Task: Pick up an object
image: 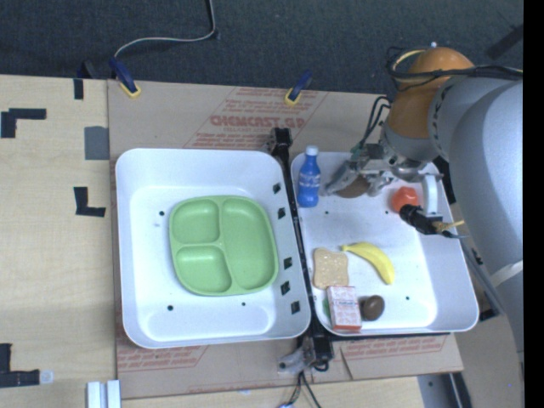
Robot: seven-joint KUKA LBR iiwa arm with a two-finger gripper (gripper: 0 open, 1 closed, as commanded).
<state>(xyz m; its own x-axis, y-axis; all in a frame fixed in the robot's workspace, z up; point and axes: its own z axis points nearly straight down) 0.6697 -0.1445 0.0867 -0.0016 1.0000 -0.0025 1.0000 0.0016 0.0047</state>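
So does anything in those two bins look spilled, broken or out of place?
Nothing stands out. The green divided plate lies flat in the left bin. In the right bin the blue bottle stands upright, and the banana, bread slice, small red box and brown item lie apart, unspilled.

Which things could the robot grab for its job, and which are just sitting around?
Things it could pick up, all in the right bin:
blue bottle, banana, slice of bread, small red box, brown round thing, orange-red thing. The gripper is beside the bottle.

Just sitting around:
green divided plate in the left bin, yellow clamps, black cable.
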